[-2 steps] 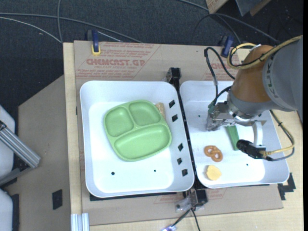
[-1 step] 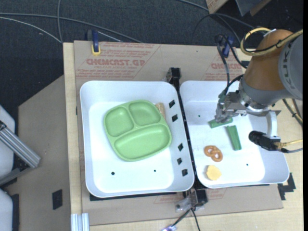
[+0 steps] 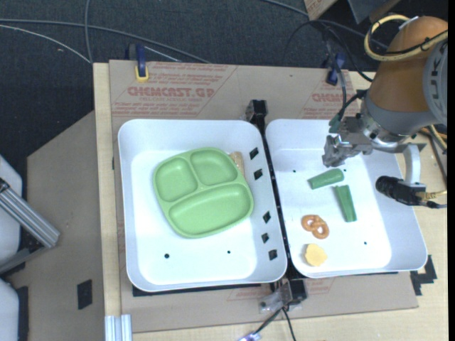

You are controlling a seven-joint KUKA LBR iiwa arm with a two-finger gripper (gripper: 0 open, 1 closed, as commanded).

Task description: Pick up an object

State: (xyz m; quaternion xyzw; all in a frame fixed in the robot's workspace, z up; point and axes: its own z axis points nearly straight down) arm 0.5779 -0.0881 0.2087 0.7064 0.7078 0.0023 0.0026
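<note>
Brown board on dark carpet, two white bins. Right bin (image 3: pixel 398 244): gripper (image 3: pixel 334 156) just above green stick (image 3: pixel 325 180), at its 12 o'clock; second stick (image 3: pixel 346 203), pretzel (image 3: pixel 315 225), yellow piece (image 3: pixel 316 255). Left bin: green plate (image 3: pixel 203 192).

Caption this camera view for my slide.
Pincer poised above green sticks in right bin; green plate in left.

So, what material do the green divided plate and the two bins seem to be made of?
The green divided plate looks like molded plastic: even matte color, soft rounded compartment ridges. The left bin and the right bin look like thin glossy white plastic, with rounded corners and light reflections, though coated metal cannot be excluded.
</note>
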